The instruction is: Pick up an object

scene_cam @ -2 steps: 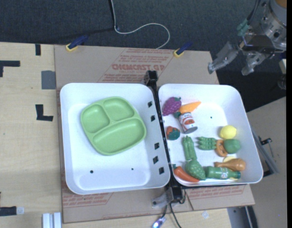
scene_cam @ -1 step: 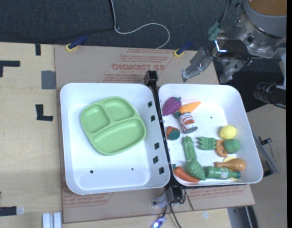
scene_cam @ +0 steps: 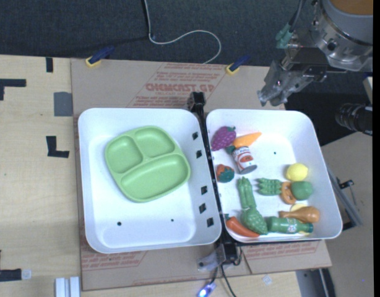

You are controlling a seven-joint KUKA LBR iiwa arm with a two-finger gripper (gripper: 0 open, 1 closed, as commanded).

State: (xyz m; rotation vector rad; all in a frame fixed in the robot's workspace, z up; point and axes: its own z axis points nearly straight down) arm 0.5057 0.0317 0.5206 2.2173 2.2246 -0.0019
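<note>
Glossy plastic toy food (scene_cam: 264, 190) jumbled in right bin (scene_cam: 314, 141); metallic gripper (scene_cam: 273, 94) above rim, jaws' state unclear.

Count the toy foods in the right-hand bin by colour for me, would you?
Purple: 1, grapes
Orange: 3, carrot, bottom-edge carrot, orange-brown piece
Red and white: 1, can
Red and green: 1, small round piece
Yellow: 1, lemon
Green: 5
Total: 12, though overlapping pieces make this approximate.
</note>
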